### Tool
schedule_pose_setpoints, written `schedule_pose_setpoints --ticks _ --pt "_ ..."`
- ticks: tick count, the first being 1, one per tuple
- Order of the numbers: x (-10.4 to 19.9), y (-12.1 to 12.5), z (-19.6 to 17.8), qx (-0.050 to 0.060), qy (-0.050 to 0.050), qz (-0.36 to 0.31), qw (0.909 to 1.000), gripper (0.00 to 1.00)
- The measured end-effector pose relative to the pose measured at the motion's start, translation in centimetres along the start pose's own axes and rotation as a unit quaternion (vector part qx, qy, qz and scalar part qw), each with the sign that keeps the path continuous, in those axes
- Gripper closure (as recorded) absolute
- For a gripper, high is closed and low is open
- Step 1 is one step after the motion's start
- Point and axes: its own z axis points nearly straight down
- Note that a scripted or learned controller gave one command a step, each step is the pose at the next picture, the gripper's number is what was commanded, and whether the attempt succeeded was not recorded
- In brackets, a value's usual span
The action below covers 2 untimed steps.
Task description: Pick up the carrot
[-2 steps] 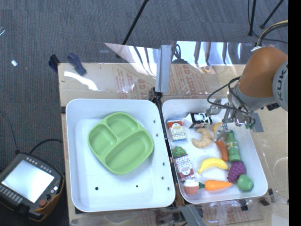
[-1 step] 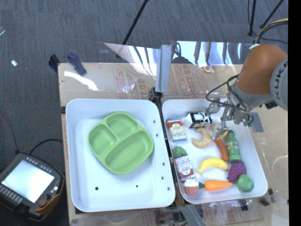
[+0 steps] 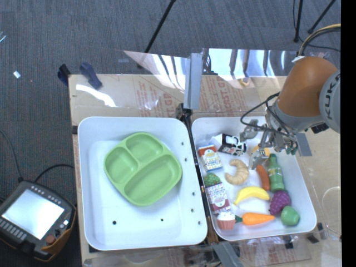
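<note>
1. Carrot (image 3: 257, 218): lies in the right bin (image 3: 309, 204) at its near edge, long axis running left–right, green top to the left beside a cupcake (image 3: 226, 221), tip pointing right toward a bunch of grapes (image 3: 280, 201).
2. Gripper (image 3: 261, 156): hangs over the far half of the same bin, just above a sausage (image 3: 262, 177) and beside a green bottle (image 3: 275, 173); whether it stands wide or narrow cannot be told, and nothing shows held in it.
3. Key relation: the carrot lies toward the near side of the gripper, well apart, with a banana (image 3: 251, 194) between them.
4. Writing: "KUKA" partly readable on the arm (image 3: 334, 102); carton (image 3: 211, 159) labels too small to read.
</note>
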Motion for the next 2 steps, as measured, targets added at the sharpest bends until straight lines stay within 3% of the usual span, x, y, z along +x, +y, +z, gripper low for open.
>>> schedule_pose_setpoints --ticks 1,2 --pt "1.5 1.2 -0.2 -0.003 0.006 -0.003 1.0000 0.00" --pt "-0.1 -2.2 0.1 -0.004 0.000 -0.048 0.9989 0.00"
